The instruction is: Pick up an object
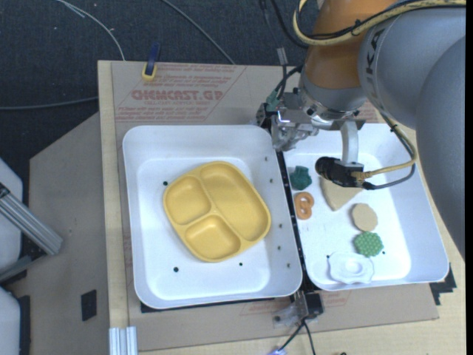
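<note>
My gripper (290, 133) hangs from the grey arm with the orange band over the far left corner of the right bin (414, 268), close to the wall shared with the left bin. Just below it in the right bin lie a small dark green piece (299, 176) and an orange ring (304, 204). To their right sit a tan wedge (338, 195), a tan round piece (363, 217), a green round piece (368, 243) and a white lump (349, 267). I see nothing held under the gripper.
The left bin (140, 198) holds a yellow divided plate (216, 210) at its middle. A black part on a grey stalk with a yellow cable (337, 171) hangs from the wrist over the tan wedge. The arm's bulk covers the right bin's far right side.
</note>
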You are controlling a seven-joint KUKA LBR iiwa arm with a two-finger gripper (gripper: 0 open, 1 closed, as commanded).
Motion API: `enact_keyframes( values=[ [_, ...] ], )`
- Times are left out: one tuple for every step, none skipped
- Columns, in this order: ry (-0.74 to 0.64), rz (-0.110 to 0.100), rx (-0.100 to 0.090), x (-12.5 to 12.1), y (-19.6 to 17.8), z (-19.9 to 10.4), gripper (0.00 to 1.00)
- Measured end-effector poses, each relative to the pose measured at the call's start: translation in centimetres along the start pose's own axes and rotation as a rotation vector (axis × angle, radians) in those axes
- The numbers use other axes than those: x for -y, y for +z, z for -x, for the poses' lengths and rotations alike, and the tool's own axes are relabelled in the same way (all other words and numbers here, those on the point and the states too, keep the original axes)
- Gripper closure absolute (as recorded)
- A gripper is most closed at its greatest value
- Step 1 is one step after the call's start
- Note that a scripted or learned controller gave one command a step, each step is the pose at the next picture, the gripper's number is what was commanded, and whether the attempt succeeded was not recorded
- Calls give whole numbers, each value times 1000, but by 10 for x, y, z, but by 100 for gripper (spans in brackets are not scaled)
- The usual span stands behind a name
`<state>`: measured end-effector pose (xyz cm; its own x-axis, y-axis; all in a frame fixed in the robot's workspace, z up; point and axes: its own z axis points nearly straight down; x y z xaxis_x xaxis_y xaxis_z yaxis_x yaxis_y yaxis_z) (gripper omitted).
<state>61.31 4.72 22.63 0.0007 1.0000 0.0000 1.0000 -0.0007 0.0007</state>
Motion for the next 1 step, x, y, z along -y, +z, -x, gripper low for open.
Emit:
enact_keyframes(
  values=[
    [0, 0, 0, 0, 0, 0, 0]
  ],
)
